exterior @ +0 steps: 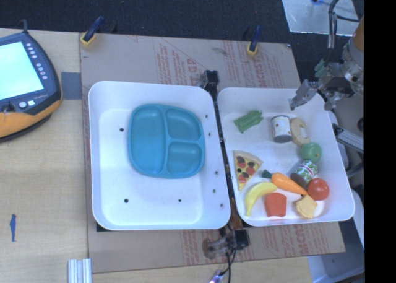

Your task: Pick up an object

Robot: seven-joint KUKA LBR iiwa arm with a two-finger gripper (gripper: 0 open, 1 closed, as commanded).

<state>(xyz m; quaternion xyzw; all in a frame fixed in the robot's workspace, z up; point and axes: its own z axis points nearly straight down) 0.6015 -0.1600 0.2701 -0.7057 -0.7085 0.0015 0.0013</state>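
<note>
Gripper hovers at the right bin's upper right edge, and whether it is apart or together I cannot tell. It grips nothing visible. Just below it lie a can and a bagel, side by side. Further down the bin: carrot, banana, tomato. The left bin carries a blue plate.

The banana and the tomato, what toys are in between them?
In the camera view, between the banana and the tomato sit the carrot and, lower down, a red block. An orange-yellow piece lies just below the tomato.
</note>
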